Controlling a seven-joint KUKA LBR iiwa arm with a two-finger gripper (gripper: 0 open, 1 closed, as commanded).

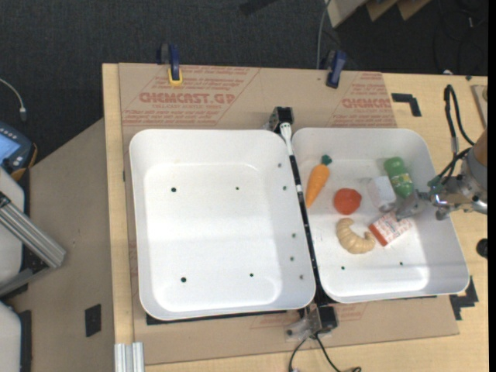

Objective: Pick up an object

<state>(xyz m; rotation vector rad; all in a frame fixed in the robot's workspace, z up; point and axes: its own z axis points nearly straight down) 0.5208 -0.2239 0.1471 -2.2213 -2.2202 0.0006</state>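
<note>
The carton point(390, 229) lay in the right bin point(434, 277), tilted, just beside the croissant point(354, 236) and below the green bottle point(398, 175). With them packed so near, I judged a grab might nudge the carton aside or catch the bottle instead. The claw point(404, 206) reached in low from the right, tips just above the carton; I could not tell whether it was spread or pressed together.

5 small items point(348, 201) in right bin point(434, 277)
</note>
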